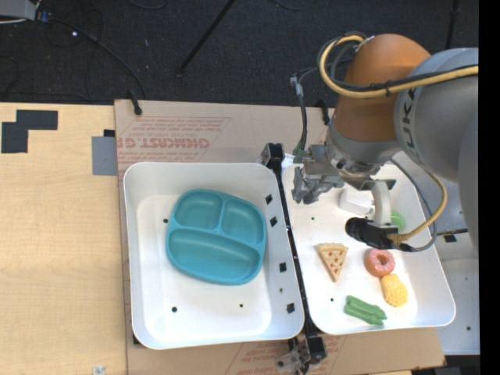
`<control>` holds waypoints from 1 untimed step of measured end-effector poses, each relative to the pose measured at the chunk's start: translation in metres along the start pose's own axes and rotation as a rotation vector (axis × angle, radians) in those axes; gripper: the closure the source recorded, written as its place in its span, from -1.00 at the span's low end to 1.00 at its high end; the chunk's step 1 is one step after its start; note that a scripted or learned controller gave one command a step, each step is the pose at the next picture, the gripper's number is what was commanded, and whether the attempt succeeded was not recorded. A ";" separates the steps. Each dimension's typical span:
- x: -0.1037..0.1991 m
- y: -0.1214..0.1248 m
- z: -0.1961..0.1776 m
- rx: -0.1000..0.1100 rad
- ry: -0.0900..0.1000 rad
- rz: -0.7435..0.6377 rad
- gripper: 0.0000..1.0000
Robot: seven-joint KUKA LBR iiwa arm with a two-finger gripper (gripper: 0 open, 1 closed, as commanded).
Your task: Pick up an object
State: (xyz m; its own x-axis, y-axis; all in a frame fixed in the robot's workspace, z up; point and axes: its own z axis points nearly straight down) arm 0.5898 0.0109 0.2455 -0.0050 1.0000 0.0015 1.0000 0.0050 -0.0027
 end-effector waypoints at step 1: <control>0.054 -0.006 0.017 0.003 0.000 0.000 1.00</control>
